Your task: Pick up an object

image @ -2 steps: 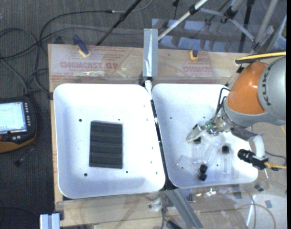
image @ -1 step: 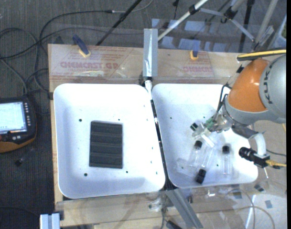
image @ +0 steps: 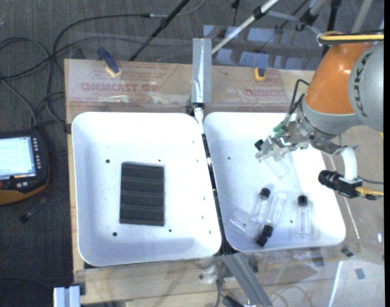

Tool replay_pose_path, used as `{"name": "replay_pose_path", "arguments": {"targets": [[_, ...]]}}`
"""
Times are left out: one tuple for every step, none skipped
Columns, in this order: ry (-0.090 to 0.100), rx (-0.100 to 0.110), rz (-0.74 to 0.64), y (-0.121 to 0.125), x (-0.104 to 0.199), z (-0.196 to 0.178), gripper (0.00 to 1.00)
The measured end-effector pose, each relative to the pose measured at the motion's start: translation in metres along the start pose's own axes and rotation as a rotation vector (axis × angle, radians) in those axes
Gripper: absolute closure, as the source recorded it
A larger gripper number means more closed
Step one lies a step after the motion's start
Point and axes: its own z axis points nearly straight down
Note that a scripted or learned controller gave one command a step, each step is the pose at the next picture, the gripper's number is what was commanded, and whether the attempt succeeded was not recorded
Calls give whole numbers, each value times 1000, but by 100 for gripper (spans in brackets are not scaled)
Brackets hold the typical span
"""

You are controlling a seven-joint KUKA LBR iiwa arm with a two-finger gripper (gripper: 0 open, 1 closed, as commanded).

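The grey arm (image: 348, 82) with its orange band reaches in from the right over the right bin (image: 233, 171), and its gripper (image: 276, 147) hangs above the upper middle of that bin's white floor. A clear plastic piece (image: 279, 165) shows just below the fingertips, but whether the jaws are spread, pressed together or pinching it cannot be told from this slant. Lower in the same bin lie several small clear vials with black caps: one vial (image: 264, 197) near the middle with its cap pointing up the view, a second vial (image: 269, 226) lying aslant below it with its black cap at the near end, touching or just beside a clear flat piece (image: 241, 222), and a third vial (image: 303, 213) well to the right, close to the bin's right wall. The left bin (image: 92, 139) holds a dark ribbed rectangular block (image: 142, 193) lying flat near its centre. Both bins sit side by side on the worktop (image: 130, 85), touching along their shared edge. On the floor to the left of the worktop rests a teach pendant (image: 15, 165) with a lit screen, with black cables trailing near it.
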Motion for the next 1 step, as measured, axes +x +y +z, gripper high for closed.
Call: {"name": "replay_pose_path", "arguments": {"targets": [[1,1,67,33,66,-20,100]]}}
